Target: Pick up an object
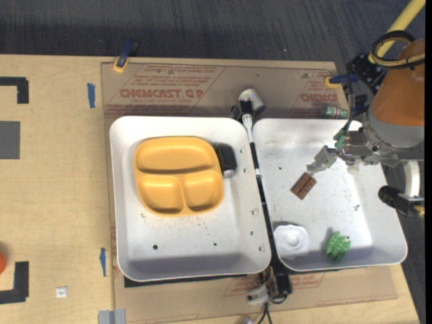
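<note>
My gripper (pixel 339 162) hangs over the upper right part of the right bin (pixel 378 201), open, with nothing between its fingers. One grey finger (pixel 322 160) slants down to the left. A brown rectangular block (pixel 303 185) lies just below and left of that finger, apart from it. At the bin's front edge a white bottle-like object (pixel 291 239) stands near the left corner, and a green knobbly toy (pixel 337 244) sits to its right. The left bin (pixel 128 201) holds a yellow divided plate (pixel 179 175) with a small black object (pixel 225 159) against its right side.
The arm, with its orange band (pixel 402 93), and its cables fill the right side above the right bin. The raised divider (pixel 258 187) between the bins carries a white and black fitting (pixel 249 102) at its far end. Cardboard (pixel 202 86) lies behind the bins.
</note>
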Robot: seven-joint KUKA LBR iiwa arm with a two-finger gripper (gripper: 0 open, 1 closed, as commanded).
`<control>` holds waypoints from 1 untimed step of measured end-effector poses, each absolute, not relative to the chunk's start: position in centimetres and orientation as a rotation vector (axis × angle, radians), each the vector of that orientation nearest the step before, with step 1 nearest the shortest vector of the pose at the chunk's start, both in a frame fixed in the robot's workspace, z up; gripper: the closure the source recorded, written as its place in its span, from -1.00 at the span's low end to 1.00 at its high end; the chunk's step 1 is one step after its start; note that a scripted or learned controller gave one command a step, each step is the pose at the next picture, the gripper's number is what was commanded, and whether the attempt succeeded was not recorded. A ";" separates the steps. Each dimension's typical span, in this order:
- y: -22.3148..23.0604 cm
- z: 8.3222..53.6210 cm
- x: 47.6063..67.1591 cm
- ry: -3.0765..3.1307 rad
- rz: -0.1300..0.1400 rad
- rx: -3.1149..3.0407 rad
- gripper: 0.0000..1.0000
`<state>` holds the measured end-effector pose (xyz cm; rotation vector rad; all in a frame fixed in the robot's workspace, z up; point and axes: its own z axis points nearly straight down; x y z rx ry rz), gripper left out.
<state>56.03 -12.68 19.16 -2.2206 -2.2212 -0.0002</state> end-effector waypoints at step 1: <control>-11.1 8.5 55.5 -2.340 -0.002 -2.098 -1.00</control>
